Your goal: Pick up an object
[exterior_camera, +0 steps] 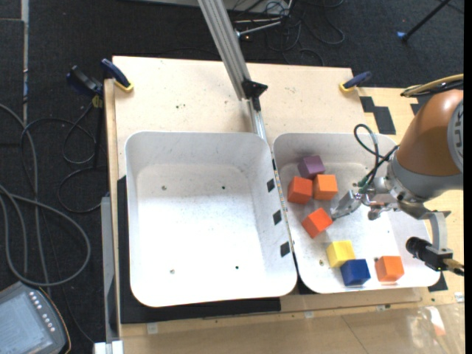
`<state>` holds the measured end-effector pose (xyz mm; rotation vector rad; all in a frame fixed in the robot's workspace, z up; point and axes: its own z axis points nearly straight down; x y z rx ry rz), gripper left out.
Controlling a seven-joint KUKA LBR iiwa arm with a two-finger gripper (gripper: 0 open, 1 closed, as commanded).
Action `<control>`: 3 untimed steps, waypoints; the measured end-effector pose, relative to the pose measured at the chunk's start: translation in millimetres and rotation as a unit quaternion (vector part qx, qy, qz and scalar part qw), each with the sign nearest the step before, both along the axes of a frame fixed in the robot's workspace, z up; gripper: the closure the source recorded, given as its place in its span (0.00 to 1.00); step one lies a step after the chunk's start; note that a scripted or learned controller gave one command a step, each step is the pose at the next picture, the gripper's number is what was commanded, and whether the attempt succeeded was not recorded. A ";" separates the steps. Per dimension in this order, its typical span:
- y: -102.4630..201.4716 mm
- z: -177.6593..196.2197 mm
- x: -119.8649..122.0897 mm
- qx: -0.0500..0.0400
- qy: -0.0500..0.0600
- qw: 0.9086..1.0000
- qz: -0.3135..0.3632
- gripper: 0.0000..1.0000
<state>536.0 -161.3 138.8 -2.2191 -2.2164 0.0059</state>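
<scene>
The right bin (324, 137) holds several cubes. A purple cube (310, 166) lies at the back, with two orange cubes (299, 189) (325, 186) just in front of it. A third orange cube (317, 221) sits mid-bin. Along the front edge are a yellow cube (340, 253), a blue cube (355, 272) and another orange cube (389, 268). My gripper (346, 206) is low in the right bin, just right of the mid-bin orange cube and beside the orange cube in front of the purple one. Nothing visibly hangs from it.
The left bin (199, 220) sits beside the right one, sharing a middle wall. A slanted metal pole (225, 39) rises from between the bins at the back. Clamps (118, 76) (355, 81) hold the bench's far corners. The arm (435, 146) covers the right bin's right side.
</scene>
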 end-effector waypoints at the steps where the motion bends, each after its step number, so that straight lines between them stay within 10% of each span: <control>1: -0.1 -44.9 0.5 -0.001 -0.004 1.000 0.000 0.00; 2: -0.2 -32.9 1.1 -0.001 -0.005 1.000 0.000 1.00; 3: 1.2 30.7 3.4 -0.002 -0.007 1.000 0.002 1.00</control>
